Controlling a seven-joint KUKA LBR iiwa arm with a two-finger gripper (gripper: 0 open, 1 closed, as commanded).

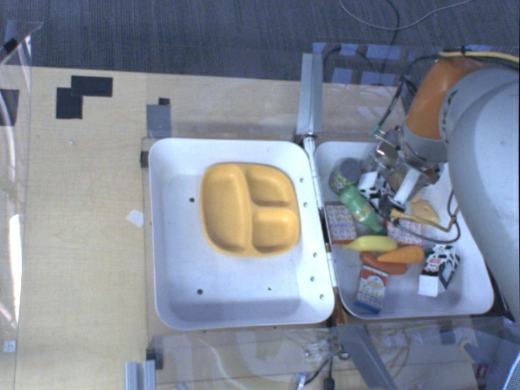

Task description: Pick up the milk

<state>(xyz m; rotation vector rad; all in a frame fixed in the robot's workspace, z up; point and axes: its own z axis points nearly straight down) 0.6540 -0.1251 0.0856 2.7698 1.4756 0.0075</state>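
1. Left bin point(162, 242): a shallow white tray holding a yellow divided plate point(249, 208), which sits toward the bin's upper half. Nothing here belongs to the task.

2. Divider point(318, 218): the shared rim where the two bins meet; taken as the landmark for the items below.

3. Right bin point(475, 295): just right of the divider lie a small printed card point(340, 223) and, below it, a blue-and-red carton point(371, 288). Farther right a green bottle point(358, 203) lies on a slant, with a banana point(370, 243) and an orange carrot-like piece point(400, 256) under it.

4. Milk point(439, 266): a small black-and-white carton, the item farthest from the divider, near the bin's lower right side. It lies tipped, its long axis running on a slant from upper right to lower left; a white block sits at its lower left, just beside it.

5. Gripper point(390, 187): hangs over the bin's upper part, above the green bottle and beside a pale yellow object point(424, 211). Whether its jaws are parted or closed cannot be told; nothing is visibly between them.

6. Governing relation (judgement): the milk lies below and to the right of the gripper, apart from it, with the carrot-like piece and pale object between. The next move calls for travel toward the lower right, then a wrist turn to close across the carton's short side.
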